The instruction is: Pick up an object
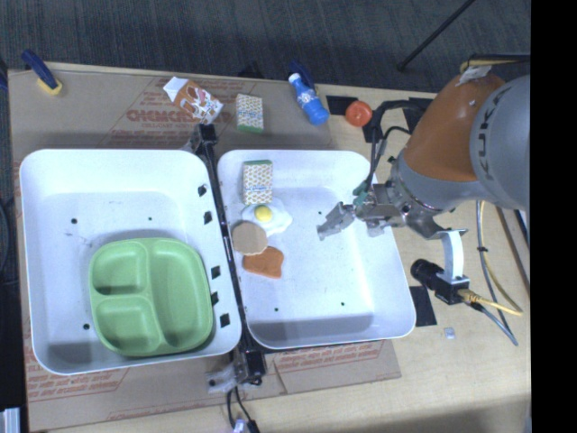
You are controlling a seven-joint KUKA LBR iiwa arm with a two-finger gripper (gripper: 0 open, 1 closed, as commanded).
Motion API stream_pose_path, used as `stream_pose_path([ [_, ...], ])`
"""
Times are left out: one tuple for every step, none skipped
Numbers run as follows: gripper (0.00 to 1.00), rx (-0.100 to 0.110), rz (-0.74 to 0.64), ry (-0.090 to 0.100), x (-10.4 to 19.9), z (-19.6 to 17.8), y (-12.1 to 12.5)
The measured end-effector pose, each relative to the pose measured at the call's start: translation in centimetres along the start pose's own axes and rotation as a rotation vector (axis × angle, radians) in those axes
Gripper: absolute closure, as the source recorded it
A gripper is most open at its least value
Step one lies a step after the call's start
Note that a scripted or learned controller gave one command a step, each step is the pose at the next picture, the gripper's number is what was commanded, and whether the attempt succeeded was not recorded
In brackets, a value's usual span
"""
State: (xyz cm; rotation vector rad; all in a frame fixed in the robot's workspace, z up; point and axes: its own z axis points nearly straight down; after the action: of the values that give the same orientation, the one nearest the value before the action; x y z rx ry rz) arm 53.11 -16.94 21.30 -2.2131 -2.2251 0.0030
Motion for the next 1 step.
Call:
stream_pose_path([
  [0.0, 0.003, -0.002, 0.001, 7.76, 7.55, -5.31],
])
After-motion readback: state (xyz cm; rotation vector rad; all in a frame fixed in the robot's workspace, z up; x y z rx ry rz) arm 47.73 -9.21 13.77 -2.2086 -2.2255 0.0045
